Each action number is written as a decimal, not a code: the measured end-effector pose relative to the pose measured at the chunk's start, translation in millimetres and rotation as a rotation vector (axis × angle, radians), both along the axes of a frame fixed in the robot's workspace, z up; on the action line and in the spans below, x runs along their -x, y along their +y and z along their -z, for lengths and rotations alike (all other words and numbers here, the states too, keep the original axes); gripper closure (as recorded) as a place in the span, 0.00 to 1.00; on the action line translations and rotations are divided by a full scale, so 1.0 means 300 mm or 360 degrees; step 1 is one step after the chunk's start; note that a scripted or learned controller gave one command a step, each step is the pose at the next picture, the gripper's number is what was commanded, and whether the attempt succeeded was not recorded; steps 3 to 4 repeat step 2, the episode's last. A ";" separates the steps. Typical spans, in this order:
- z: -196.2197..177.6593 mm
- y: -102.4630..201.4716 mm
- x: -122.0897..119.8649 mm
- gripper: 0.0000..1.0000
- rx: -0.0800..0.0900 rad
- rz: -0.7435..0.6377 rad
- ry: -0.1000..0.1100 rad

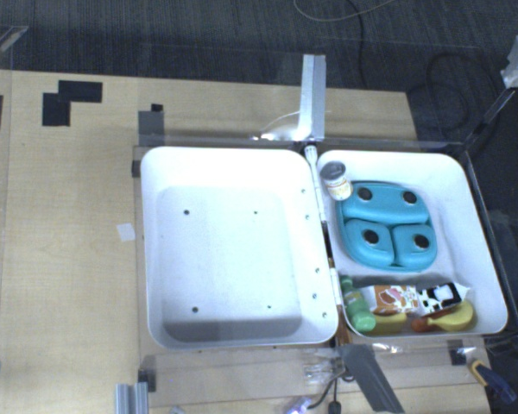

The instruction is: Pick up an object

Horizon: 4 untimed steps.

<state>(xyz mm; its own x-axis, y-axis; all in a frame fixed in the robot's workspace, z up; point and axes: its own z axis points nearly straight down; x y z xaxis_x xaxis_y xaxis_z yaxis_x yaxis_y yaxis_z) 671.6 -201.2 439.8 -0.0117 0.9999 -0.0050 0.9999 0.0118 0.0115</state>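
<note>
The right bin (453,179) holds a blue sectioned plastic tray (386,225) lying flat in its middle. A small clear jar with a grey lid (334,179) lies at the tray's upper left, near the divider. Along the bin's near wall lies a printed snack packet (410,298), with a green item (360,310) at its left and a yellow item (453,319) at its right. The left bin (229,244) has only small dark dots on its white floor.
A grey metal post (313,97) stands upright behind the join between the bins. Black cables (363,7) loop over the dark floor at the back. Black marker shapes (69,100) lie on the wooden bench at the far left.
</note>
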 end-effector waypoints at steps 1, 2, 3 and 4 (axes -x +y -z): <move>-0.043 0.006 -0.004 1.00 0.0005 -0.0011 -0.0010; -0.086 0.011 -0.009 1.00 0.0010 -0.0021 -0.0021; -0.086 0.011 -0.009 1.00 0.0010 -0.0021 -0.0021; -0.086 0.011 -0.009 1.00 0.0010 -0.0021 -0.0021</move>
